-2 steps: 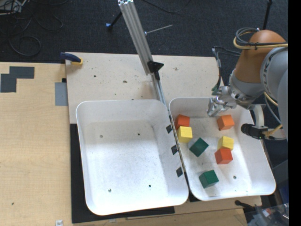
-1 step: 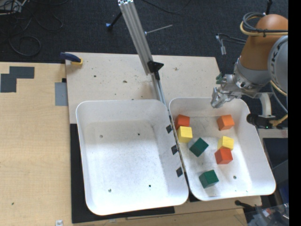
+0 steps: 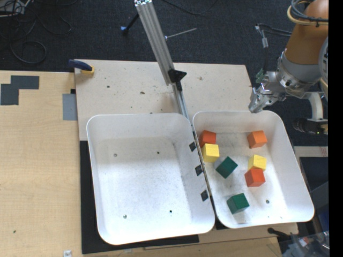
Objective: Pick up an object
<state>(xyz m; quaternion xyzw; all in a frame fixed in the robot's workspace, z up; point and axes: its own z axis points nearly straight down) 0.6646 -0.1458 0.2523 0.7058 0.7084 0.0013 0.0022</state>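
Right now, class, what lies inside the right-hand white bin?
Inside the right bin: two orange cubes, two yellow cubes, two green cubes, one red-orange cube. Nothing looks covered.

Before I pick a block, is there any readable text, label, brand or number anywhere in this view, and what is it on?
None: no word, number or brand can be read.
Checkered black-and-white marker atop the slanted aluminium post: a pattern, no characters.
Blocks in the right bin, such as the orange block and the green block: plain faces.
Gripper: any marking is too small to read.
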